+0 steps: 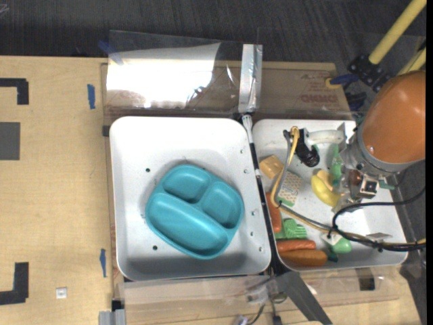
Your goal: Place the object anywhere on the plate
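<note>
— While the teal plate (195, 210) sits bare in the left bin (128, 147), where's the object?

— Among smooth plastic toy food in the right bin (385, 222). The banana (324, 188) looks light, stiff, slippery; pinch its curved middle.

— And the gripper (352, 181)?

— Above that bin beside the banana; I cannot tell its state.

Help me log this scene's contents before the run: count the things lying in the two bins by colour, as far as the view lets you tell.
Teal: 1, the divided plate in the left bin
Yellow: 1, a banana in the right bin
Orange: 2, a carrot and a block
Green: 2, pieces at and
Total: 6 that can be told; the arm hides part of the right bin.
</note>
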Robot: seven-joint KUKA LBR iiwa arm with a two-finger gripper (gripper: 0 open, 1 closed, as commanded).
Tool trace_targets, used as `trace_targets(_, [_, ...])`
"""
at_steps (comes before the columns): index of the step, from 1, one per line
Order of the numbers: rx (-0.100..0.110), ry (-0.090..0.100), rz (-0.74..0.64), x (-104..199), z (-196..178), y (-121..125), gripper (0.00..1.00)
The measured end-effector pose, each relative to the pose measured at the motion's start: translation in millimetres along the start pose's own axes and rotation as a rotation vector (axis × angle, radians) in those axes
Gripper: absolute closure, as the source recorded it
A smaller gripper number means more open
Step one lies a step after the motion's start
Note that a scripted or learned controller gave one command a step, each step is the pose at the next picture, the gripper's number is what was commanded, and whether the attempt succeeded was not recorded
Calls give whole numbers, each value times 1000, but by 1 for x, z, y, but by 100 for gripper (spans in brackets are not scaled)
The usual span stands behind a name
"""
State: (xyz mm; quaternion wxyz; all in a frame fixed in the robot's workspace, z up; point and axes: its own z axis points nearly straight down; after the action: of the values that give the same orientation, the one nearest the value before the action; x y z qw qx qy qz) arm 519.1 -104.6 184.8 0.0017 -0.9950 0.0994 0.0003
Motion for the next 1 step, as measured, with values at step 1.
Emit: trace_targets(1, [5, 0, -3, 0, -9, -4, 100])
